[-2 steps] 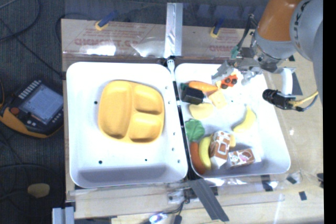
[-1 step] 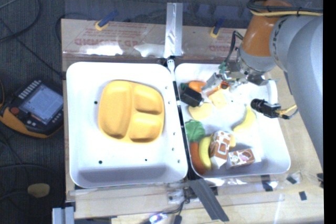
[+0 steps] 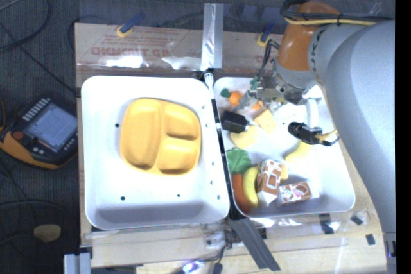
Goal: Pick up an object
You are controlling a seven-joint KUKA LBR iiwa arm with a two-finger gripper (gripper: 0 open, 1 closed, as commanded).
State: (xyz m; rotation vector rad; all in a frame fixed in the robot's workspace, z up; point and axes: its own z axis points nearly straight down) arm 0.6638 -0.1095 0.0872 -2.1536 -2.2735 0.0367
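Toward the far end of the right bin [image 3: 338,170], just below the gripper [image 3: 264,98]: an orange-yellow block [image 3: 263,119], small, lying flat on the bin floor. Seems to run at a slant, long axis from the view's upper left to lower right, one corner pointing up at the gripper; edges too soft to be sure. Upper end partly covered by the gripper's metal parts, so touching or apart cannot be told. Width of the grip likewise impossible to make out, lost in grey clutter and glare.

Just left of the block, a black object [image 3: 232,120], shape unclear, close to the bin's left wall. Above that, a small orange piece [image 3: 236,98], blurred. Below the block, a pale yellow disc [image 3: 244,138], partly overlapped by the black object.

Further toward the near end: a green leafy thing [image 3: 237,159], then a banana [image 3: 250,193] along the left wall, a patterned carton [image 3: 272,178] in brown and white right beside it, and a smaller printed box [image 3: 297,191] touching the carton's right side. Between carton and block, a curved yellow piece [image 3: 295,151], half hidden.

Rising from the bin to the right, the grey arm [image 3: 366,106], cut off by the frame edge.

Next door, the left bin [image 3: 103,138] with a yellow divided tray [image 3: 160,135], well apart from the rest
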